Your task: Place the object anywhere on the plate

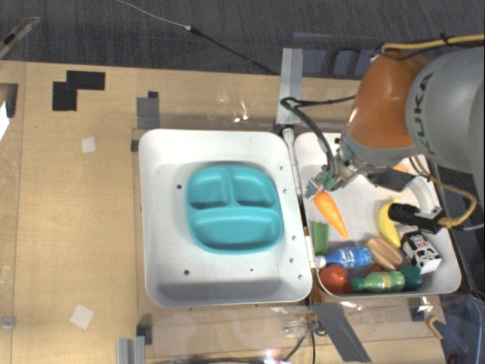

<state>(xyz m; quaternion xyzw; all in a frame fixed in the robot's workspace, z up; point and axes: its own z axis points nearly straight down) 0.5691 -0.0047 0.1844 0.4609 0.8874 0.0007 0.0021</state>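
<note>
A teal plate (pixel 231 217) with three compartments lies in the middle of the left white bin (pixel 163 279). An orange carrot (pixel 332 212) sits at the left side of the right bin (pixel 449 279), with its thick end pointing up and left. My gripper (pixel 324 180) is right at that thick end, touching or just above it, at the bin's left wall. The grey and orange arm (pixel 386 112) covers the bin's back part. The gripper is small and dark here, and its hold on the carrot is unclear.
The front of the right bin is crowded: a yellow banana (pixel 389 226), a blue-capped bottle (pixel 347 258), a hot dog bun (pixel 385 252), a red tomato (pixel 333 277), a green bottle (pixel 383 282) and a green block (pixel 320 237). A black cable (pixel 303 116) loops near the divider between the bins.
</note>
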